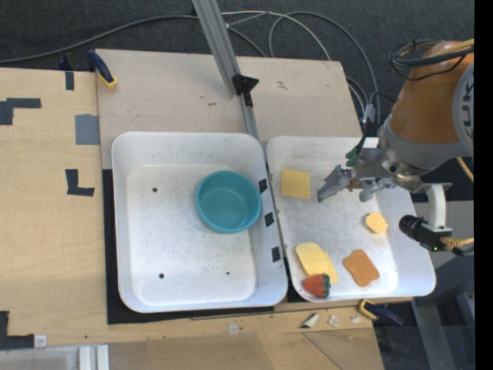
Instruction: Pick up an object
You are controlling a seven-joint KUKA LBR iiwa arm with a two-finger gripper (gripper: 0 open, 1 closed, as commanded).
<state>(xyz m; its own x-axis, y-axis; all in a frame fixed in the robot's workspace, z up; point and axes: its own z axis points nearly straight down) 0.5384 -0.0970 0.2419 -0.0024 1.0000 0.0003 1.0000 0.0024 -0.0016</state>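
Arm: the grey and orange arm [431,114] reached in from the right, over the right bin [408,284].
End effector: the end effector [348,185] hung above the upper middle of the right bin, its two dark fingers spread apart, one toward the left and one toward the right, with nothing between them.
Nearest candidate: a yellow square block [295,184] lay flat in the upper left of the right bin, just beside the left finger and apart from it.
Other candidates: a small yellow piece [376,223] lay near the right side; an orange slab [360,267] and a pale yellow slab [314,258] lay toward the front; a red strawberry-like toy [316,286] touched the pale slab's front end.
Left bin: the left bin [139,284] held a teal bowl [228,200], well apart from the end effector.
Counter: the counter [46,206] carried both bins side by side.
Step in hand: it looked like the approach, before any grasp; no object was held.
Next move: it probably called for shifting left to centre on the yellow square block, lowering so the fingers straddled it, then closing and lifting.
Risk: the block lay flat and close to the bin wall, so a finger might have landed on top of it or met the wall.
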